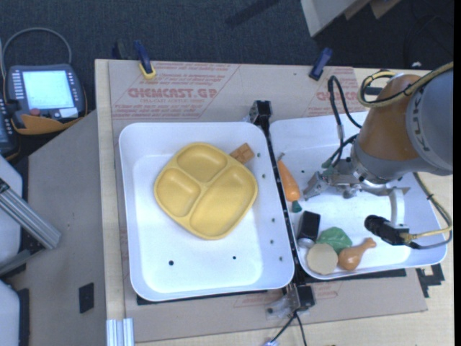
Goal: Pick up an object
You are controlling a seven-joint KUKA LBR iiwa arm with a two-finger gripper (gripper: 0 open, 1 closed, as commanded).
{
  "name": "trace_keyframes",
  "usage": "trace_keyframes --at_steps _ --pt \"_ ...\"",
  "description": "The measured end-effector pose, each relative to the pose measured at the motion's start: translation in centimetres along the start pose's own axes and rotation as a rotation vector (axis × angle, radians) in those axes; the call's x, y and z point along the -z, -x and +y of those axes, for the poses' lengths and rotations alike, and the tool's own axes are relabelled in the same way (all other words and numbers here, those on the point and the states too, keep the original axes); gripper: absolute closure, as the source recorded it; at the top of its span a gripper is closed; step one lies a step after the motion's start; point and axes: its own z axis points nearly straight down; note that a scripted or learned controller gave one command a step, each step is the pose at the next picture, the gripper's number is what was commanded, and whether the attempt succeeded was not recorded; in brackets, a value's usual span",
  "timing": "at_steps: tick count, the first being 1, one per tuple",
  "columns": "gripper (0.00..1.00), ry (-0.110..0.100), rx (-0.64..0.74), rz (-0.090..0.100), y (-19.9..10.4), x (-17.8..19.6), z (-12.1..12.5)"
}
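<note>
1. Lying nearest the camera, at the front edge of the right bin (403, 265): a round beige disc (323, 259), a toy drumstick (354, 254) just beside it with its long axis slanting up to the right, thin bone end pointing right and away, and a green leafy piece (336, 237) touching both from behind.
2. Sitting just left of the green piece: a small black block (310, 225), long axis running roughly front to back.
3. Further back, close to the divider between bins: a toy carrot (289, 182), long axis nearly front to back, narrow tip pointing away and slightly left.
4. Hanging over the middle of the right bin: the gripper (325, 182), reaching in from the right, near the carrot; cannot tell its grip state.
5. Resting in the left bin (209, 276): a yellow divided plate (206, 189), with a small brown block (242, 153) touching its far right edge.
</note>
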Motion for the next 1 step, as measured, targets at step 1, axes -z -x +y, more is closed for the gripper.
trace_keyframes --at_steps 1 --pt "1.00 0.008 -0.002 -0.003 0.13 1.36 0.18"
